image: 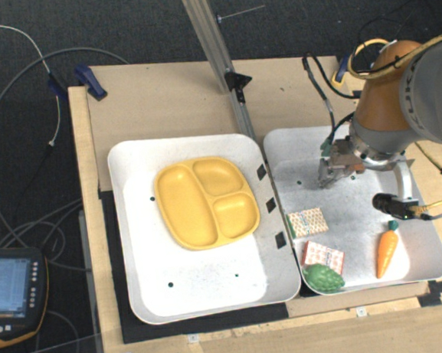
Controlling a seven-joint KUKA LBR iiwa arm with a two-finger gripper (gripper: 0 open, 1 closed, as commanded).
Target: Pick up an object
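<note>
Jaws [333, 171] — state unclear — over bare right bin [295, 146] floor; carrot [387, 252] near its front edge.

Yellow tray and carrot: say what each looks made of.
Yellow tray: likely moulded plastic, smooth with a soft sheen, one even colour, rounded compartments. Carrot: probably a plastic or rubber toy, with uniform orange and a green stub; too small to be sure.
</note>
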